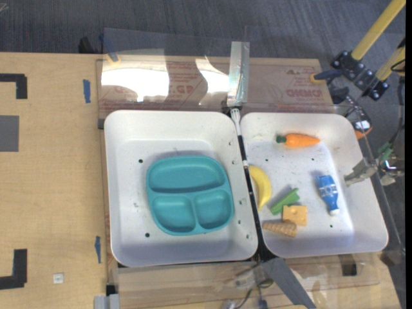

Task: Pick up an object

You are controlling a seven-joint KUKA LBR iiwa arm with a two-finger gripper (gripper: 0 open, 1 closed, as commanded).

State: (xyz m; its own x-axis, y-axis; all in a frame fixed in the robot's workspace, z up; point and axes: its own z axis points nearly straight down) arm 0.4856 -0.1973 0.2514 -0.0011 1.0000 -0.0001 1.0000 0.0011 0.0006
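The objects to pick from all lie in the right bin, none lifted. A blue bottle lies lengthwise towards the bin's right side, and an orange carrot lies crosswise near the far wall. A banana curves along the left wall, just beside the divide between the bins. Near its lower end a green piece lies at a slant, touching or nearly touching a small orange block, and a tan ridged piece lies just in front of the block. At the bin's right rim a thin metal part, seemingly the gripper, reaches in from the right, well apart from the bottle and touching no object; whether it is apart or together I cannot tell. The left bin holds a teal plate with three compartments, sitting flat in its middle. Behind both bins a clear sheet lies on cardboard, and a yellow rod slants across the upper right corner.
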